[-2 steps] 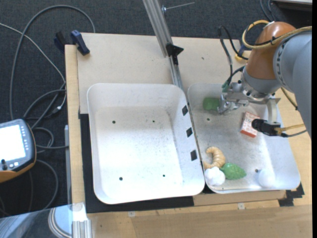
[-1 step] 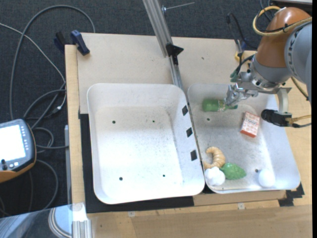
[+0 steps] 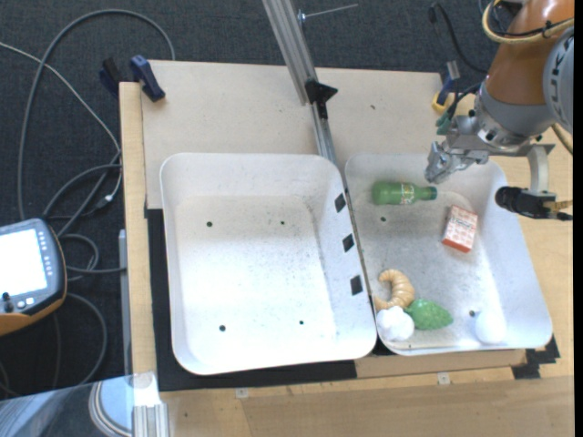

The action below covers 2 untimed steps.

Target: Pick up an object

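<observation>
The right bin [image 3: 510, 271] holds a green bottle [image 3: 401, 192] lying on its side near the far wall, and a small orange carton [image 3: 460, 228] to its right. At the near wall lie a tan curled pastry-like piece [image 3: 397, 288], a white ball [image 3: 394, 324], a green lump [image 3: 429, 315] and a white egg-like object [image 3: 490, 328]. My gripper [image 3: 438, 170] hangs over the far part of this bin, just right of the bottle's cap end and a little above it. Nothing shows between its tips.
The left bin [image 3: 182, 244] sits beside the right one, with black clips along the shared wall. A slanted metal rail [image 3: 296, 53] runs from the top down to the bins' junction. A handheld pendant [image 3: 27, 276] and cables lie off the bench at left.
</observation>
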Motion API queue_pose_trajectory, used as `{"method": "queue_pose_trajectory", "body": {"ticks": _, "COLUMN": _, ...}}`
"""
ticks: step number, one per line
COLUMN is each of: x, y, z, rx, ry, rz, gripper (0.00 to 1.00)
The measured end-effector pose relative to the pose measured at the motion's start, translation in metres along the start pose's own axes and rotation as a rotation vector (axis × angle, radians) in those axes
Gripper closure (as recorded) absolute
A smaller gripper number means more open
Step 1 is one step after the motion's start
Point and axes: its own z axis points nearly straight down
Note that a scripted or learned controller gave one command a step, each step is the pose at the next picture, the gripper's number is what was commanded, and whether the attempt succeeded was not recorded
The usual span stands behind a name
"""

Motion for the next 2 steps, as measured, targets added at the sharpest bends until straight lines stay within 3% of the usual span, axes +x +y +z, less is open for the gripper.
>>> {"method": "queue_pose_trajectory", "body": {"ticks": 1, "x": 0.000, "y": 0.002, "z": -0.038, "rx": -0.001, "ry": 0.000, "rz": 0.000, "gripper": 1.00}}
{"method": "queue_pose_trajectory", "body": {"ticks": 2, "x": 0.052, "y": -0.017, "z": -0.050, "rx": 0.009, "ry": 0.005, "rz": -0.005, "gripper": 1.00}}
